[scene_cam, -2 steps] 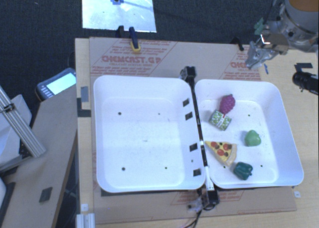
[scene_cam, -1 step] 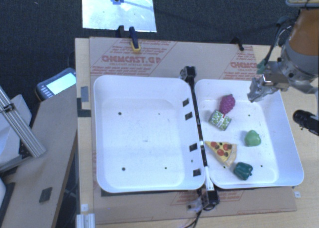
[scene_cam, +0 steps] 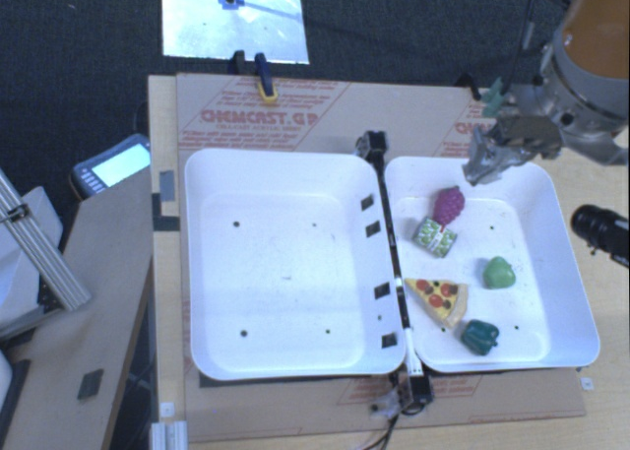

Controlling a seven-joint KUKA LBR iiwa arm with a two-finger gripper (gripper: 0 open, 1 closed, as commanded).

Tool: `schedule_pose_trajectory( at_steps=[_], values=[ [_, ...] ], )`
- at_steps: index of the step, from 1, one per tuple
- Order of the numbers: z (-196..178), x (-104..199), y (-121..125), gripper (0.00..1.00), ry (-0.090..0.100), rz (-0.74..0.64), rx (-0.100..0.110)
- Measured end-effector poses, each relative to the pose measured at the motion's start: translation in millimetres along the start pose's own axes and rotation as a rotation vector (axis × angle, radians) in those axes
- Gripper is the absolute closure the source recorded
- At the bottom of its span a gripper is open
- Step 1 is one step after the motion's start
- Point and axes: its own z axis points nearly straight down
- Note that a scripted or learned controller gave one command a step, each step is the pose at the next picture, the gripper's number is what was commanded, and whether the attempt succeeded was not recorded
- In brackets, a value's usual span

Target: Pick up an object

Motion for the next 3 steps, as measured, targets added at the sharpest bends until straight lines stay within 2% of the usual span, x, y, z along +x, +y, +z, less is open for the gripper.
schedule_pose_trajectory(
  at_steps=[1,2,3],
  values=[
    [-63.2,86.6,3.4,1.00,-0.002,0.003,0.009],
    [135.5,84.5,-1.6,1.00,-0.010,0.016,0.033],
    [16.4,95.8,3.2,1.00,-0.002,0.011,0.004]
  ],
)
